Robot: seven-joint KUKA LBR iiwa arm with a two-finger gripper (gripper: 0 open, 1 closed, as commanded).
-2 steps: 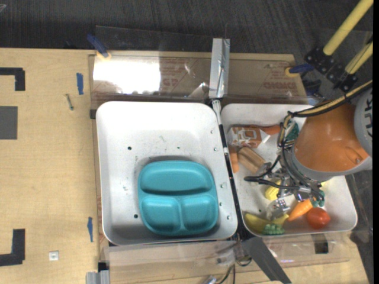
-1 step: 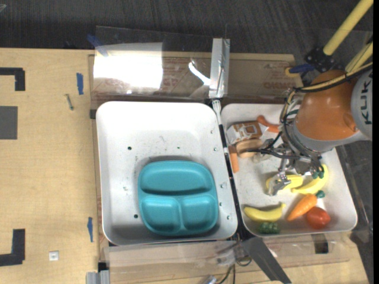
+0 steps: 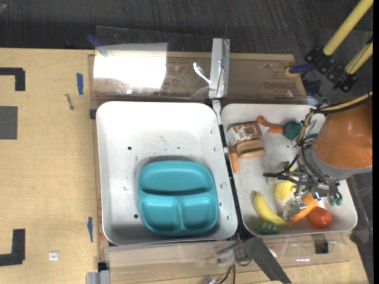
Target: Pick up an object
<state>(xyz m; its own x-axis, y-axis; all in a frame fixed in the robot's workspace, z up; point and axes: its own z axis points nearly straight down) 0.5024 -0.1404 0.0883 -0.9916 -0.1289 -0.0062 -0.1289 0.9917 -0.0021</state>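
The right white bin (image 3: pixel 349 220) holds several toy foods. A yellow banana (image 3: pixel 265 210) lies near its front, with a yellow lemon (image 3: pixel 283 189) just behind it. A red tomato (image 3: pixel 320 218) and an orange piece (image 3: pixel 302 209) lie at the front right. My gripper (image 3: pixel 299 196) hangs from the orange-banded wrist (image 3: pixel 346 141) and is low over the lemon, the orange piece and the tomato. Cables and the gripper body hide whether anything is in its grasp.
A teal divided plate (image 3: pixel 177 197) lies in the left bin (image 3: pixel 118 129). At the back of the right bin are a brown bun (image 3: pixel 249 149), a small box (image 3: pixel 243 132), an orange carrot (image 3: pixel 270 124) and a green toy (image 3: pixel 291 129). Yellow rods (image 3: pixel 352 19) stand at the far right.
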